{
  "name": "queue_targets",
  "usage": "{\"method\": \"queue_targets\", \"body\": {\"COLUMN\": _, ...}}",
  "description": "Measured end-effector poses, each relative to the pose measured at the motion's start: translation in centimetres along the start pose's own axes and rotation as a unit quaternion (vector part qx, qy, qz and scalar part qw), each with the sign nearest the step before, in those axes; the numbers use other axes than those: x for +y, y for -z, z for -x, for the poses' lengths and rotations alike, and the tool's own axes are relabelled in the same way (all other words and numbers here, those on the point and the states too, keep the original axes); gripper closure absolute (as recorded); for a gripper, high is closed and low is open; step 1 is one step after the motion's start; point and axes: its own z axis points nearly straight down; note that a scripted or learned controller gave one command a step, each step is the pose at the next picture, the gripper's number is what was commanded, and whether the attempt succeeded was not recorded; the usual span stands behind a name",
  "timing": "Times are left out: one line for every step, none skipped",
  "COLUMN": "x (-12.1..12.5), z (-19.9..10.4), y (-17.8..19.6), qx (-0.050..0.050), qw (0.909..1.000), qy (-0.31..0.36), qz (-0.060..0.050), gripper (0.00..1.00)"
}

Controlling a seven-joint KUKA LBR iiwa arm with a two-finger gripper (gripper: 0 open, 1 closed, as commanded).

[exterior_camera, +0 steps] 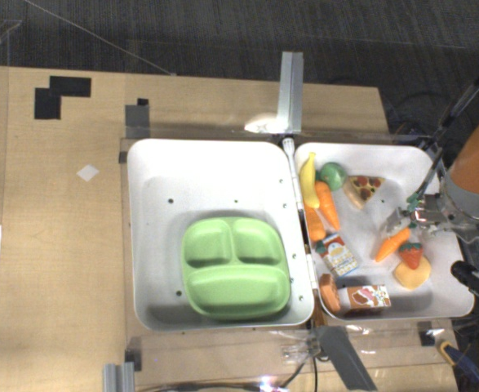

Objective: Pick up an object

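My gripper (405, 218) hangs low over the right bin (402, 155), near its right side. Just below and left of it lies a small orange carrot (391, 244), whose upper end reaches the gripper's tip. A red strawberry (412, 255) and a pale yellow slice (411, 275) lie beside the carrot. A pizza slice (362, 189) sits up and to the left of the gripper. I see nothing lifted off the bin floor.
Along the right bin's left wall lie a banana (307, 178), a green vegetable (332, 172), a longer carrot (327, 204), a small carton (337, 254) and a brown carton (363, 297). The left bin (166, 178) holds a green divided plate (236, 266).
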Motion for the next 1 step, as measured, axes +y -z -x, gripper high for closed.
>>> {"method": "queue_targets", "body": {"x": 0.65, "z": -0.46, "y": -1.28, "qx": -0.001, "qw": 1.0, "qy": 0.003, "qz": 0.004, "gripper": 0.0}}
